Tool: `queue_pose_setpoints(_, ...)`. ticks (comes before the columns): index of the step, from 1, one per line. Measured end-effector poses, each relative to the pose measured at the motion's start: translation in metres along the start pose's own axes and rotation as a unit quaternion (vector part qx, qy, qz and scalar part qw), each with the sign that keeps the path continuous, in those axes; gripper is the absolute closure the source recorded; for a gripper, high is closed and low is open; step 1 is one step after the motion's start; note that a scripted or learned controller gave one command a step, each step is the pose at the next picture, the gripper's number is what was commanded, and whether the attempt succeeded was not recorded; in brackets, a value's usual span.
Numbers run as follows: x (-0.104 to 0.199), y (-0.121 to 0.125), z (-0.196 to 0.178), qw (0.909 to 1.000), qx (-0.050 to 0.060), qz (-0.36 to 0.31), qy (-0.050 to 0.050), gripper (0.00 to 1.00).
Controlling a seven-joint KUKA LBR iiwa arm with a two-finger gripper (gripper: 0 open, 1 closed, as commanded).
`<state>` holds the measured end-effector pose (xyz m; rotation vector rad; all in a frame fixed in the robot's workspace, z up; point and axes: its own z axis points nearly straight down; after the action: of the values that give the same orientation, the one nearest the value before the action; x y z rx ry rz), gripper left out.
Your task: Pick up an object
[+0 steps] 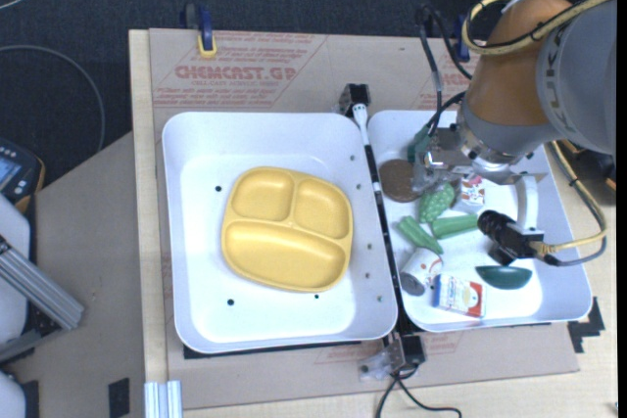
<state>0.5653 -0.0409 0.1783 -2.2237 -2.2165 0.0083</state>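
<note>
We see the grey arm [578, 44] reaching in from the right, its orange band [509, 64] above the wrist, and the tool [443, 173] sitting low over the back left part of the right bin [563, 259]. From this angle we cannot tell whether the tool is released or clenched, and we see nothing plainly grasped in it. The things to pick from all lie in that right bin. A brown disc [395, 179] lies flat near the bin's left wall, just beside the tool. A knobbly green piece [435, 202] sits right under the tool's near edge, though we cannot tell whether the two touch. Two smooth green pods [453, 226] lie just in front of it, close together. A small white packet with red print [473, 193] rests to the right of the knobbly piece. Nearer the front, a small white cup [419, 265] lies on its side, with a little carton printed in red and blue [458, 294] beside it and a dark teal piece [505, 277] to the right of that. The left bin [196, 162] holds a yellow divided plate [287, 228], roughly in its middle and well apart from the tool. Both bins rest side by side on the counter [235, 64], which is covered with brown board printed in red.
</note>
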Motion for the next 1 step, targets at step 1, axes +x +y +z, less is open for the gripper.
queue_pose_setpoints(1,0.0842,-0.0310,-0.0060,1.0000,0.000,-0.006,0.004,1.00)
